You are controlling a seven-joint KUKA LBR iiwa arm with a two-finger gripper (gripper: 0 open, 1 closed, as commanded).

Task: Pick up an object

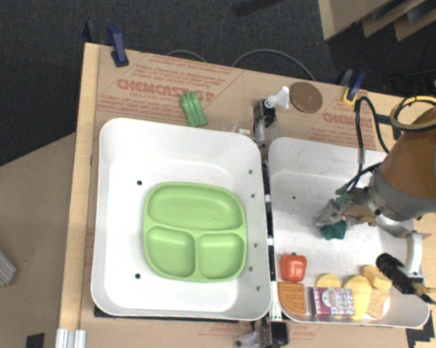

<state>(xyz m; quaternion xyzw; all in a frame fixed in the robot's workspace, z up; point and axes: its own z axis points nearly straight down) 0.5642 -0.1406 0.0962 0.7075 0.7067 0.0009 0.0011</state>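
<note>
Reading "CHEMCAST" on brown board [165, 89]

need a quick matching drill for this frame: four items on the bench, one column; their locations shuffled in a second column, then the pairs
Items:
1. green divided tray
2. red pepper toy
3. green clip
4. gripper

Locations:
A. on the cardboard behind the left bin
B. middle of the left bin
C. over the right bin, by a small dark green object
D. near front of the right bin, close to the divider between bins

Pairs: 1-B, 2-D, 3-A, 4-C
</note>
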